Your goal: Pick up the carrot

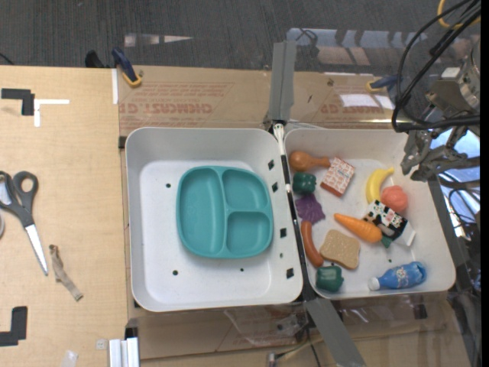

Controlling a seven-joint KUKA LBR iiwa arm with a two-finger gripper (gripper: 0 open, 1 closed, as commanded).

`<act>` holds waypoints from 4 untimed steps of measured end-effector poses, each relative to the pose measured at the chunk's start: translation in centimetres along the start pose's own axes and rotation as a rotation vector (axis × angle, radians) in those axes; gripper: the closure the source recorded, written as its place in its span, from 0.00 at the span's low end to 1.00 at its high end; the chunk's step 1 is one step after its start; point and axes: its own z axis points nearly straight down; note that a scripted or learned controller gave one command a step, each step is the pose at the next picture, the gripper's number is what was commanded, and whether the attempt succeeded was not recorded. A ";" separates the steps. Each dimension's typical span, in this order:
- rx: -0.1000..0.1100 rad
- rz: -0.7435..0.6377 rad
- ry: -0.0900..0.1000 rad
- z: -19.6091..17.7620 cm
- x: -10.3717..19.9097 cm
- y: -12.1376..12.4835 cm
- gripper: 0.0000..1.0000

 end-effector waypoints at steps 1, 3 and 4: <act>-0.001 0.000 0.001 0.0 0.0 0.0 0.00; -0.002 0.094 0.003 28.4 2.3 2.2 0.00; 0.000 -0.076 0.000 30.5 1.1 -1.8 0.00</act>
